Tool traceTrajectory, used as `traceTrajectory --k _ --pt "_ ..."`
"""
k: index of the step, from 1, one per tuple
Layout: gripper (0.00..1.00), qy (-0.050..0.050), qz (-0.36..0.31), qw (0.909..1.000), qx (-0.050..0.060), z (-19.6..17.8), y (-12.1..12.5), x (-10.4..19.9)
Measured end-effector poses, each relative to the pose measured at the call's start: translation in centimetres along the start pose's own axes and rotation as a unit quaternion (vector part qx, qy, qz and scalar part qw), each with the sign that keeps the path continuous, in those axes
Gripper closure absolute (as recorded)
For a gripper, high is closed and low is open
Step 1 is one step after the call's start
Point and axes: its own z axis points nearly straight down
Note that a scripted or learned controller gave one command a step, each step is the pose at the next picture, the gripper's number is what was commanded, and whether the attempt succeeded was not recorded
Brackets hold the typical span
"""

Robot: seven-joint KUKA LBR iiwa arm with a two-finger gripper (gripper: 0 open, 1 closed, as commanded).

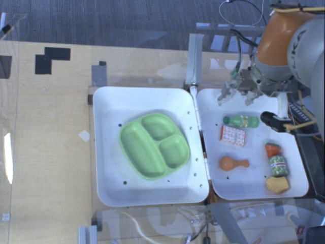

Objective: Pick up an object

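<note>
Green tray (154, 145) in left bin (106, 136)

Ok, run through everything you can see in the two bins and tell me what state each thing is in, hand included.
hand: open, holding nothing, above right bin's far edge
green tray: face up, left bin
green bottle: on its side
patterned packet: flat
orange drumstick: on its side
green can: on its side
yellow piece: near corner
</note>
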Motion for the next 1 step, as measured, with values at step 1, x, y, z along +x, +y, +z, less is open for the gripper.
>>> traceTrajectory --k 1 --pt "0.0 0.0 -0.086 0.9963 -0.001 5.69 -3.71 -0.06"
